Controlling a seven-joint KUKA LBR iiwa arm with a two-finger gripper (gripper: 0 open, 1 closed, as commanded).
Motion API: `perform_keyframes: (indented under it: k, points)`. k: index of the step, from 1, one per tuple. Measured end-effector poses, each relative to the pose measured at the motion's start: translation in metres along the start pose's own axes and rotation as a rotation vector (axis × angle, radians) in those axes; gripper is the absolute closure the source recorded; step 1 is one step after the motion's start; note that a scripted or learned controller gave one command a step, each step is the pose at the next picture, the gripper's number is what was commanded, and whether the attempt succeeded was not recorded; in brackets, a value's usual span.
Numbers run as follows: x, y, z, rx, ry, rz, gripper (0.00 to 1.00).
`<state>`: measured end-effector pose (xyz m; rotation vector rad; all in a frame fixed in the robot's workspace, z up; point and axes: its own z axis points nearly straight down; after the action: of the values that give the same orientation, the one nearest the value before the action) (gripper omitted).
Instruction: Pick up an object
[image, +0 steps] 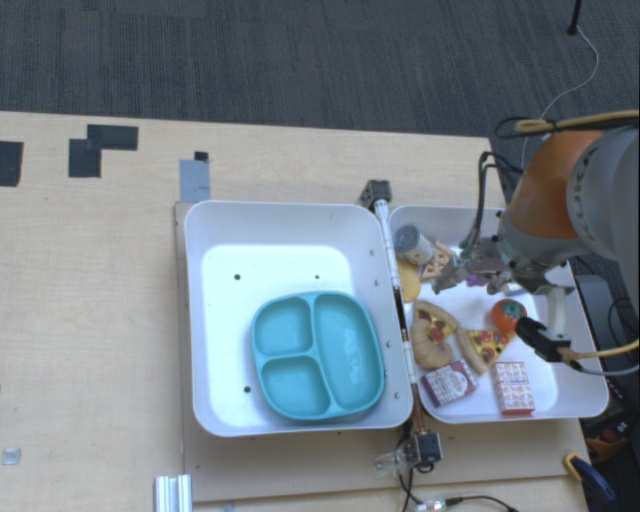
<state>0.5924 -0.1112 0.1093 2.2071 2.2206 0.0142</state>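
Observation:
The right bin holds several toy food items. Among them are a grey round can, a tan pastry, a pizza slice, a red-orange fruit, a maroon packet and a red-and-white box. My gripper is low over the back of this bin, just right of a small pizza-patterned piece and above the fruit. The wrist's bulk hides its tips.
The left bin holds a light blue three-compartment plate in its front half. A metal divider runs between the two bins. A black cable and fitting hang over the right bin's right side.

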Motion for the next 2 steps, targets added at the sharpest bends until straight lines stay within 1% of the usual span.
perform_keyframes:
  k: [1,2]
  points:
    - [0.029,-0.084,0.018,-0.007,-0.001,0.005,0.0]
    - [0.031,-0.081,0.007,-0.011,0.002,0.003,1.0]
